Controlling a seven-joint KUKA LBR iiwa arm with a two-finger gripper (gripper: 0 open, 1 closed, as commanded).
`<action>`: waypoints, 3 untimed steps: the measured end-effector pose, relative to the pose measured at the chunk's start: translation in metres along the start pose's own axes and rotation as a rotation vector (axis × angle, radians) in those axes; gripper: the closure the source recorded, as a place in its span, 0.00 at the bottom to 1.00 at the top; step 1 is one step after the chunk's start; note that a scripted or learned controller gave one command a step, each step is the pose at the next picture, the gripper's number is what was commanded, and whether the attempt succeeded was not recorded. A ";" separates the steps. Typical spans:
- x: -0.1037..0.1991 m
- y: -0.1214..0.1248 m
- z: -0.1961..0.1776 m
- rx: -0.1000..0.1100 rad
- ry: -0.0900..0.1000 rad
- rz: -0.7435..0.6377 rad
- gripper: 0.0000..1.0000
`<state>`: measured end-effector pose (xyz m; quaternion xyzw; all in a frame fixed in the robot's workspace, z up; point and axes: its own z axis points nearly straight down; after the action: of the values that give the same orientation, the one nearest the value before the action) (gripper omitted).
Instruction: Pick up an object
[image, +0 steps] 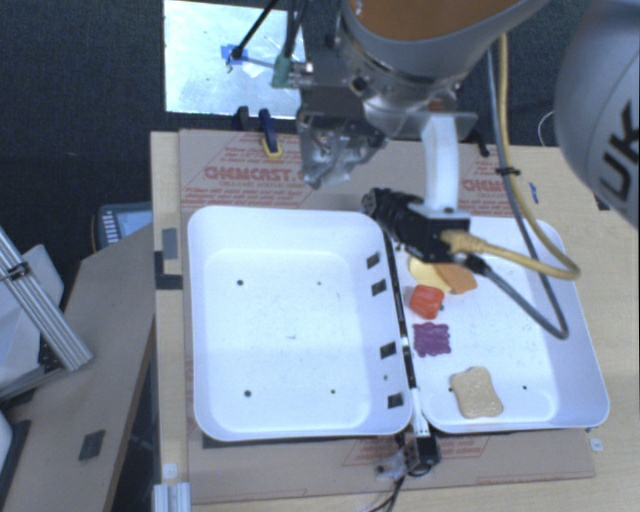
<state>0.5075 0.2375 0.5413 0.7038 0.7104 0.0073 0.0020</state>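
Left bin (200, 330): it sat on the bench's left side and gave me nothing to take; its floor was smooth white, with a few small dark dots.

Shared rim (398, 310): the two bins met here, with dark clips along the seam. I judged this wall would crowd any grasp made close beside it.

My claw (335, 160): it hung above the far edge of the left bin, over the brown board (240, 170), apart from every object. I could not tell how wide my fingers stood, and I saw nothing between them.

Purple piece (432, 340): it lay in the right bin (575, 385) just beside the shared rim, near mid-length. It looked flat and light, maybe soft, so I judged I would have to pinch its edges.

Red block (427, 301): it lay just beyond the purple piece. It looked small, chunky and stiff, which made it my best target; I would take it across its two side faces.

Yellow and orange pieces (450, 275): they lay touching each other toward the far edge, partly under my black cabling. I judged they looked smooth and possibly slippery.

Tan slice (476, 392): it lay near the right bin's near edge. Bread-like, thin and light, it had open floor around it.

Room: the right half of the right bin was bare white floor, crossed by my yellow cable (525, 262).
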 end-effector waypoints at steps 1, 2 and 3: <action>-0.003 -0.001 0.006 0.011 -0.006 0.004 0.00; -0.003 -0.001 0.006 0.011 -0.006 0.005 0.00; -0.003 -0.001 0.006 0.011 -0.006 0.005 0.00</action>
<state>0.5069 0.2344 0.5352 0.7054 0.7088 0.0012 0.0002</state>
